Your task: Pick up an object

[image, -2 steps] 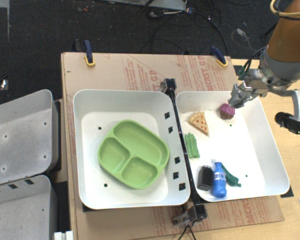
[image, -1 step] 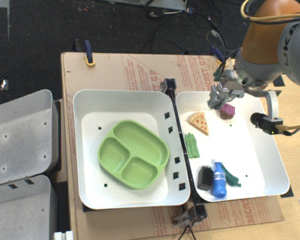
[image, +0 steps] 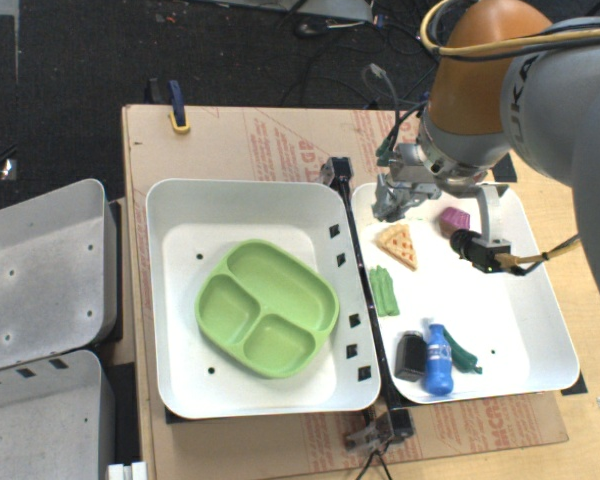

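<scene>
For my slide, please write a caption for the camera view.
Gripper above waffle wedge in right bin; green plate in left.

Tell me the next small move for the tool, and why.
Probably lower straight down: the tool hovers at the right bin's top left, just above the waffle wedge, with nothing visible between its fingers.

Dark speckled floor (image: 60, 58), tangled cables (image: 310, 18) behind.

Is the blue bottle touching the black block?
Touching. The camera view shows the blue bottle lying flush against the black block, no gap between them.
</scene>
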You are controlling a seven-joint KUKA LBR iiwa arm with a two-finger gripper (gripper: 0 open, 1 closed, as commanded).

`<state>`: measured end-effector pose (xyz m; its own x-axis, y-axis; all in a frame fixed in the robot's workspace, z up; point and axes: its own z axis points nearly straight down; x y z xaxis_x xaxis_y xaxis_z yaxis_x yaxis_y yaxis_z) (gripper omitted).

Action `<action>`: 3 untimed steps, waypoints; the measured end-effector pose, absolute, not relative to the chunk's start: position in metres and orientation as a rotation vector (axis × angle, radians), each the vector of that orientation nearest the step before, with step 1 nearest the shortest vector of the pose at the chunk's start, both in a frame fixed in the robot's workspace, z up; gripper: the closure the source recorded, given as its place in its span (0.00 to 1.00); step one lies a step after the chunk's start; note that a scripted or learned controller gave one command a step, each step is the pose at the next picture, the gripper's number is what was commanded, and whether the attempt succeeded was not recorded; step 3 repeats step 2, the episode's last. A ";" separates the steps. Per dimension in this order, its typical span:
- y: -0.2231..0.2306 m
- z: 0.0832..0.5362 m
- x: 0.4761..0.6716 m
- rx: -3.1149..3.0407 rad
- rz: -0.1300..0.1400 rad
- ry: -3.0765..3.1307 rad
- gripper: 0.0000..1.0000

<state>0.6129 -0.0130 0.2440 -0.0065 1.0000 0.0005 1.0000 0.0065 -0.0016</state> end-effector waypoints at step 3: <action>0.093 0.241 0.619 -2.215 -0.002 -2.229 1.00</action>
